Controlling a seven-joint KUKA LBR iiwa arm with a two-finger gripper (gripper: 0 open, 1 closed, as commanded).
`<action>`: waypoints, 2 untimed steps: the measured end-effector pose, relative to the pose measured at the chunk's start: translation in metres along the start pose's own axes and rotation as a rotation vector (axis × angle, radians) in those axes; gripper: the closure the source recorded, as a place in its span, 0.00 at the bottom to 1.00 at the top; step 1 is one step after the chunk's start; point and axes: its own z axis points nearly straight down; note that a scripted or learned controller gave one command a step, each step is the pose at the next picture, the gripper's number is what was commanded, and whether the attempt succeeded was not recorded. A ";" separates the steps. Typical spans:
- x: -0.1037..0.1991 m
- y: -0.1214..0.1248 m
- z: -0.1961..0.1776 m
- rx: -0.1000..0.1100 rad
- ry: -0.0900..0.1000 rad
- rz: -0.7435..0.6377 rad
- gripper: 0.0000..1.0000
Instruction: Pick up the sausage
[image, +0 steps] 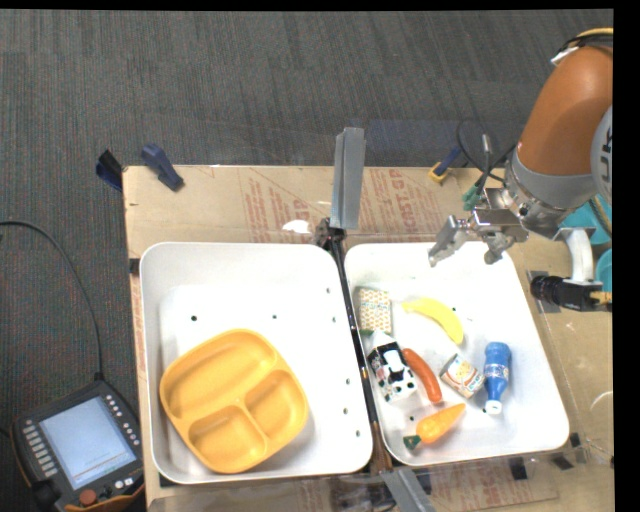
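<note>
Overhead, slanted view of the bench, itemised as follows
Arm: grey with an orange band, entering from the right edge and ending above the far right corner of the right bin (540, 320)
Gripper (468, 244): poised over the far rim of the right bin; its two fingers stand spread apart with nothing between them
Sausage (423, 376): red-orange, lying slantwise near the middle of the right bin, toward the near edge, well apart from the gripper
Cow-patterned carton (391, 368): black and white, touching the sausage on its left side
Banana (437, 318): yellow, at the centre of the right bin, farther from the near edge than the sausage
Checkered packet (374, 309): close to the left wall of the right bin
Small can (462, 375): just right of the sausage
Blue bottle (496, 374): lying beside the can, toward the right wall
Carrot (436, 425): orange, by the near edge of the right bin
Left bin (240, 265): holds a yellow divided plate (233, 399) in its near left corner
</note>
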 end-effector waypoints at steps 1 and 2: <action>0.029 -0.047 0.107 0.003 0.001 0.165 0.00; -0.008 -0.098 0.157 0.003 0.001 0.307 0.00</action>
